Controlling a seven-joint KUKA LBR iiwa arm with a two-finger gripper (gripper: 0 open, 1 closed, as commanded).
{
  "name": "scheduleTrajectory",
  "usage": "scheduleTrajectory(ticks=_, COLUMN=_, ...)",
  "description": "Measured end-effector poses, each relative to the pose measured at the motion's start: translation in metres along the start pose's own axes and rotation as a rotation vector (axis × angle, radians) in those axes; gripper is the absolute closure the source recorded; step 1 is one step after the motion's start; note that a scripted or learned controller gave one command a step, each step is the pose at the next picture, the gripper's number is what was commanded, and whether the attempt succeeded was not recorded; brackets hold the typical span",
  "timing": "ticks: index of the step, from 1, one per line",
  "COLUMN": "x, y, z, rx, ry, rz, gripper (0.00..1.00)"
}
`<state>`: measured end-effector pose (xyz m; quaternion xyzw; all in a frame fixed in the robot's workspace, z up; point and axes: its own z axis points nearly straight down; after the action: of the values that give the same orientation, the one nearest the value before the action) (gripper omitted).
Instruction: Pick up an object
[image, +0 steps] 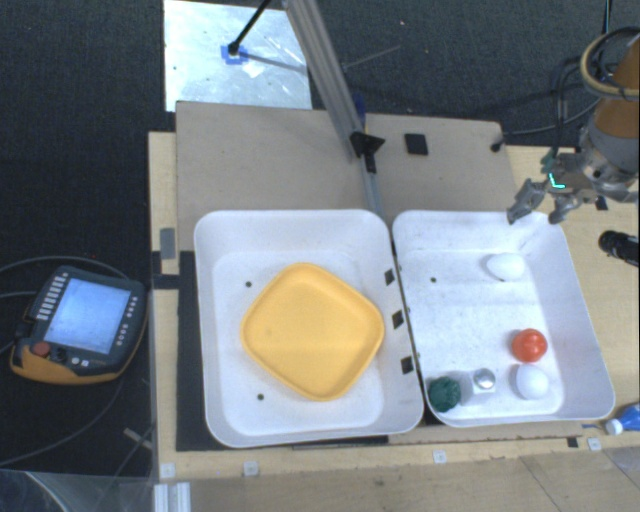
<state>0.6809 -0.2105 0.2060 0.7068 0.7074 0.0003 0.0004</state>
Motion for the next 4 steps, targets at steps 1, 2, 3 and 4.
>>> scheduleTrajectory(ticks=1, x=0.000, y=0.000, z=0.000, rx=0.000, ry=0.000, rz=0.000, gripper=0.00)
scheduleTrajectory(ticks=2, x=-0.005, y=0.000, z=0.061, rx=0.004, ry=0.001, rz=0.001, gripper=0.00)
scheduleTrajectory(ticks=3, x=-0.004, y=-0.001, z=0.113, rx=0.004, ry=0.001, rz=0.000, gripper=0.00)
scheduleTrajectory(ticks=4, x=-0.005, y=0.001, z=0.099, rx=-0.002, ry=-0.001, rz=-0.001, gripper=1.00)
